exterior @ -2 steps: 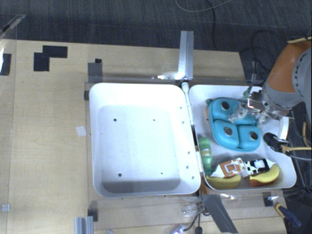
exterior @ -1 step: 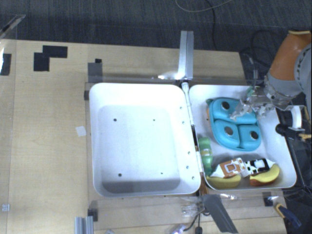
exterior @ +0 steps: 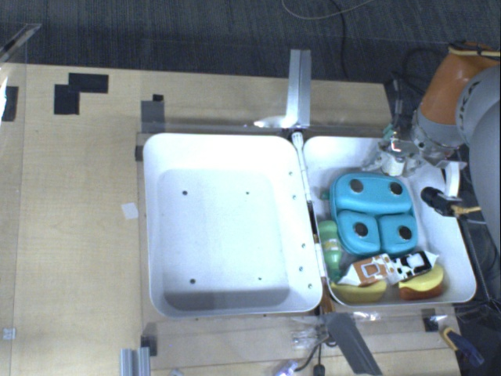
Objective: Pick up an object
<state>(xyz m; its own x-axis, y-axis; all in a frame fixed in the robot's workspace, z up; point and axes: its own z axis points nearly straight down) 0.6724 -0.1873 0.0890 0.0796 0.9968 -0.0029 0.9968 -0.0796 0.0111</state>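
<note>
Hovered at right bin's [exterior: 468, 284] far edge, gripper [exterior: 395, 153] opening impossible to tell, nothing visibly held; blue three-holed block [exterior: 372, 211] just beneath, best descended on squarely, clear of the wall.

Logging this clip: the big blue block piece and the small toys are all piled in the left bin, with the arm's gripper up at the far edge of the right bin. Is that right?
Not quite. The camera view shows the blue block piece and the small toys in the right bin, not the left bin. The gripper is indeed at the right bin's far edge.
</note>
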